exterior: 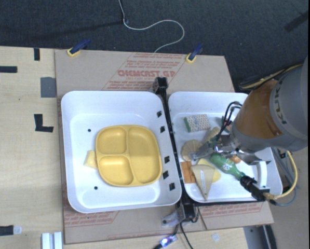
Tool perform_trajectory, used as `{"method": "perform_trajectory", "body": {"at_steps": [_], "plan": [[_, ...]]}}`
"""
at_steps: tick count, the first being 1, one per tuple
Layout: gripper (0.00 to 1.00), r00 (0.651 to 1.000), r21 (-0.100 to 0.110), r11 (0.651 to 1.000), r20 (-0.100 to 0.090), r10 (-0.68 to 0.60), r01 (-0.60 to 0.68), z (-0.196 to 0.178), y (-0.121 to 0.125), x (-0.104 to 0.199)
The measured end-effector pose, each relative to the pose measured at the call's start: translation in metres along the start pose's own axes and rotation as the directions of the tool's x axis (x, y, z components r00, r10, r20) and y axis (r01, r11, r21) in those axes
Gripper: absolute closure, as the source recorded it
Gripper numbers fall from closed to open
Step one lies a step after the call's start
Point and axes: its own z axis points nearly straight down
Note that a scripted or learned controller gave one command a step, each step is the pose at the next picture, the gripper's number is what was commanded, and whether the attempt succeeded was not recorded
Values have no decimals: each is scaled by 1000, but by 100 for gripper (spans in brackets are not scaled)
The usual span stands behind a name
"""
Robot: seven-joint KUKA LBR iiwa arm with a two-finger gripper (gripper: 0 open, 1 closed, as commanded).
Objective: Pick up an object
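The right bin [217, 98] holds a small green-and-white speckled block [197, 122], a round tan piece [189, 149], a cream wedge-shaped piece [204, 179], an orange strip [186, 172] at its left wall, and a green bottle-like object [225, 164] lying on its side. My gripper [205, 150] reaches in from the right and sits low over the round tan piece, just left of the green object. The grey arm with its orange band [258, 113] covers the bin's right part.
The left bin [77, 108] holds a yellow divided plate [129, 155] with a pale yellow piece [90, 160] tucked under its left edge. Both bins rest on a cardboard sheet [144, 71] with clips at its far edge. A white cable [155, 27] lies beyond.
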Motion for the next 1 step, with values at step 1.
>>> {"method": "perform_trajectory", "body": {"at_steps": [1], "plan": [[100, 1000, 36, 999, -20, -2, 3, -1, -8, 7]]}}
